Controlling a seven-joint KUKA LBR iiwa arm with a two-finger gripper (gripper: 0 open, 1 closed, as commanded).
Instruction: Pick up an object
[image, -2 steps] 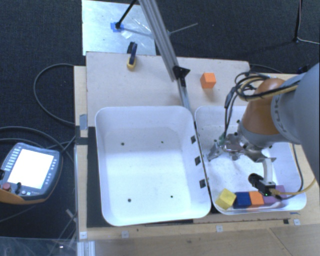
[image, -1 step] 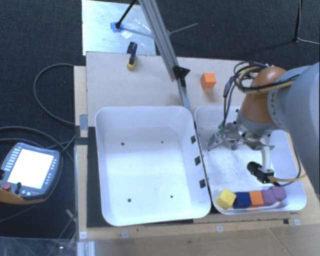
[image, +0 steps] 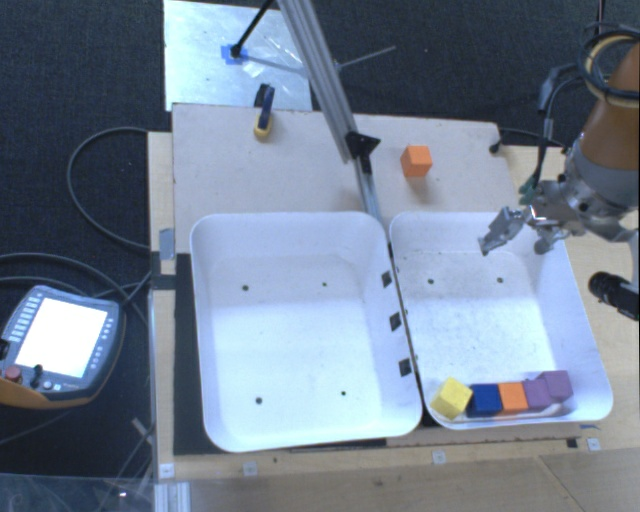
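- Camera view: the gripper (image: 520, 229) hangs over the right bin's (image: 480, 310) far right corner, its 2 fingers spread apart, holding and touching nothing.
- 5 blocks line that bin's near wall: yellow block (image: 451, 398), blue block (image: 486, 399), orange block (image: 513, 396), 2 purple blocks (image: 548, 388).
- Another orange cube (image: 417, 160) sits on the bench beyond the bins.

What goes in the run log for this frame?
pincer: over right bin's far edge | holding: nothing | blocks: near edge, untouched
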